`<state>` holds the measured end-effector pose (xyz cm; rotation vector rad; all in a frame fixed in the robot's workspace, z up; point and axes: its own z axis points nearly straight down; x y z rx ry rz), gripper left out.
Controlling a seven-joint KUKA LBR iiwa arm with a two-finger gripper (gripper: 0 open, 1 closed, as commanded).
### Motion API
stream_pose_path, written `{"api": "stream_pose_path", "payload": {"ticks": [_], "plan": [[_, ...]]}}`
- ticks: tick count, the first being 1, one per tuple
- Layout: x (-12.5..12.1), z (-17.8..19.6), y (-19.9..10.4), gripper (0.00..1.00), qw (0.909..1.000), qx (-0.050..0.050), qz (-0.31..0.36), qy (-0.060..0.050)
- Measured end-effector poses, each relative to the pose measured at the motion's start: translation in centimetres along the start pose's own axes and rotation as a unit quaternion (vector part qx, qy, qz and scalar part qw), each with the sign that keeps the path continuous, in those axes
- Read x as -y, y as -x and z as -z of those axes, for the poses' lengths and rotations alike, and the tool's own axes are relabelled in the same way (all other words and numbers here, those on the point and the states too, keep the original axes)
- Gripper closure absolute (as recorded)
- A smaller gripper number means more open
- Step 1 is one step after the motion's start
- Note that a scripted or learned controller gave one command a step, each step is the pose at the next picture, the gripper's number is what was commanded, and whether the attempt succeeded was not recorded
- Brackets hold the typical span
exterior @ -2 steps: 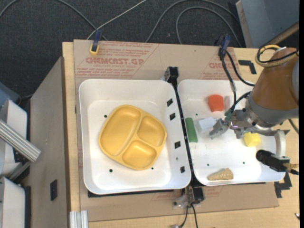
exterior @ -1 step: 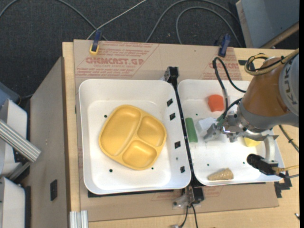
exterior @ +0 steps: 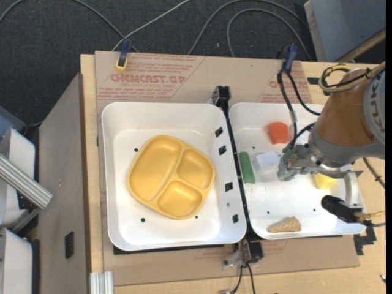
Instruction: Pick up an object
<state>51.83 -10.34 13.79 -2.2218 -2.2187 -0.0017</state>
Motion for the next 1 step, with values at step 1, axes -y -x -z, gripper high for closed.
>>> {"api": "stream_pose_path", "payload": {"ticks": [1], "plan": [[-1.07,4.94,-0.06,1.0,1.0,0.001,0.001,0.003]]}}
